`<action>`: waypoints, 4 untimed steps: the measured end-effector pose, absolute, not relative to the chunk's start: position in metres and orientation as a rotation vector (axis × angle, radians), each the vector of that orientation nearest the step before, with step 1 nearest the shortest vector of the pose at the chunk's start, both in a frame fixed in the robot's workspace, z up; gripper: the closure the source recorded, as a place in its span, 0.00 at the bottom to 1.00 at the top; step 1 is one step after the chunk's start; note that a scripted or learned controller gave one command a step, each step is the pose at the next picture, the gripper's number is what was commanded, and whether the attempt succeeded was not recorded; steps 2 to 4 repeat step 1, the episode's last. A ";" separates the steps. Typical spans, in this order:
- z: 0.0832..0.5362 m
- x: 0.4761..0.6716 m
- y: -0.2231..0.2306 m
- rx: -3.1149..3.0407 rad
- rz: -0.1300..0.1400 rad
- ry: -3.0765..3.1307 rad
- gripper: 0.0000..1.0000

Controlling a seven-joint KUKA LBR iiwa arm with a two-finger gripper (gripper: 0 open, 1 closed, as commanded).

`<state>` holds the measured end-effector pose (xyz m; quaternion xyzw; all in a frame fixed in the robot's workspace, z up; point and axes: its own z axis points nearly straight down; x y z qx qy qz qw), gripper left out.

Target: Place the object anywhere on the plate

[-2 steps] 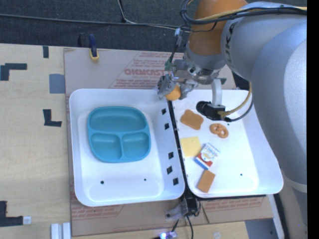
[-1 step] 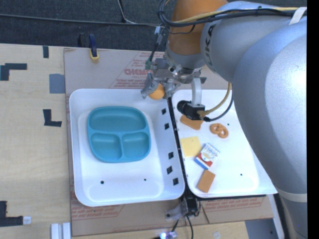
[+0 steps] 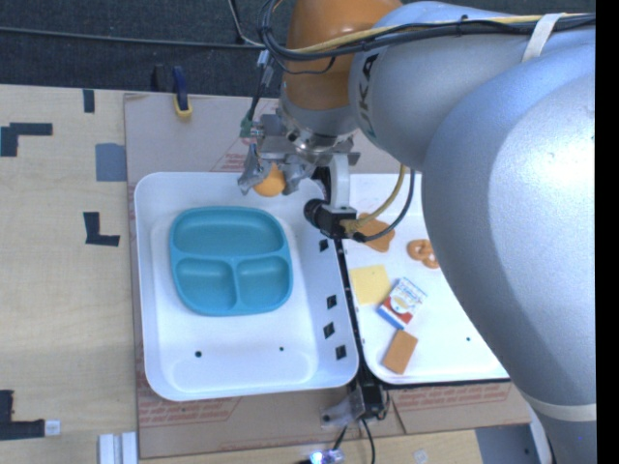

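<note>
A: Has it got the orange object (image 3: 271, 182)?

B: Yes, the gripper (image 3: 274, 175) is closed round it, hanging over the left bin's (image 3: 160, 356) far edge, just beyond the blue plate's (image 3: 230, 260) far right corner.

A: Why so high?

B: Probably to carry it clear of the bin wall. The plate's three compartments lie bare, so any spot nearer suits; the bin's near half is open too

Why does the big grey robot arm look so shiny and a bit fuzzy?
In the camera view, the grey arm sits nearest the lens, so it looks huge and soft-edged, with pale glare along its curve; the blue plate and left bin look sharper, evenly lit, shadows faint.
</note>
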<state>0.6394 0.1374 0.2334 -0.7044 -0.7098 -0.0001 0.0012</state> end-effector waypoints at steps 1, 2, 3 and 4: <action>0.233 0.640 0.133 -2.217 0.002 -2.224 0.00; 0.233 0.640 0.133 -2.217 0.002 -2.224 0.00; 0.233 0.640 0.133 -2.217 0.002 -2.224 0.00; 0.233 0.640 0.133 -2.217 0.002 -2.224 0.00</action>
